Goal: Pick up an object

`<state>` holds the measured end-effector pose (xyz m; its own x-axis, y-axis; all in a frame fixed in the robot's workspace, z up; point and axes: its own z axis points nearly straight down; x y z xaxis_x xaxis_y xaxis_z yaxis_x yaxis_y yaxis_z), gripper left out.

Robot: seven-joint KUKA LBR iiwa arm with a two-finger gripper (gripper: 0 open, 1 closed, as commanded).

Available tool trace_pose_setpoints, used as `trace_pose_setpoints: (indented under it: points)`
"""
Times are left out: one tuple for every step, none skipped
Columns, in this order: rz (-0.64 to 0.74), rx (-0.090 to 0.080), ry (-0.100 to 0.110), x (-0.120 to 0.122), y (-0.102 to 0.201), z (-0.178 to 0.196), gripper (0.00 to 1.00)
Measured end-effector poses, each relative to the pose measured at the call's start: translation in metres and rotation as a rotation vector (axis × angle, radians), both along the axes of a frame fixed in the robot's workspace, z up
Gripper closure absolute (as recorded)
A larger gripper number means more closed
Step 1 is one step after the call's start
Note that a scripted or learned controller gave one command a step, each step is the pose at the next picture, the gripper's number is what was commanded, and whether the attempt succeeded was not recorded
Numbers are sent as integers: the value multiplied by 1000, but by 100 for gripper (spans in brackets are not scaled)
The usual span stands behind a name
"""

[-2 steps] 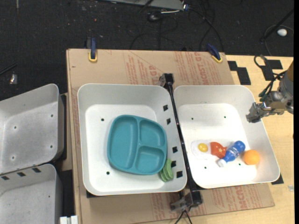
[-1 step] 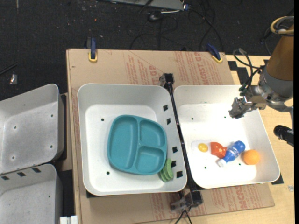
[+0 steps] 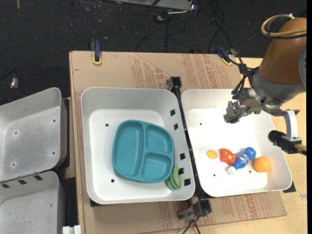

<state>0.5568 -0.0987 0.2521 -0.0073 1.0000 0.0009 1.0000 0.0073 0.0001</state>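
Observation:
In the right bin (image 3: 214,126), several small objects lie near the front: a yellow piece (image 3: 211,154), a red-orange toy (image 3: 226,155), a blue bottle with a white cap (image 3: 242,159) and an orange ball (image 3: 263,164). My gripper (image 3: 234,115) hangs over the back part of that bin, above and behind the toys, apart from them. Nothing shows beneath it.
The left bin (image 3: 97,130) holds a teal divided plate (image 3: 144,151) with a green object (image 3: 173,178) at its front right edge. A black divider (image 3: 181,130) runs between the bins. White trays (image 3: 29,126) stand at far left.

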Motion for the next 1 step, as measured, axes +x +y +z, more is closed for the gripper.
trace_pose_setpoints:
  points:
    - [0,0,1,14,51,-13,100]
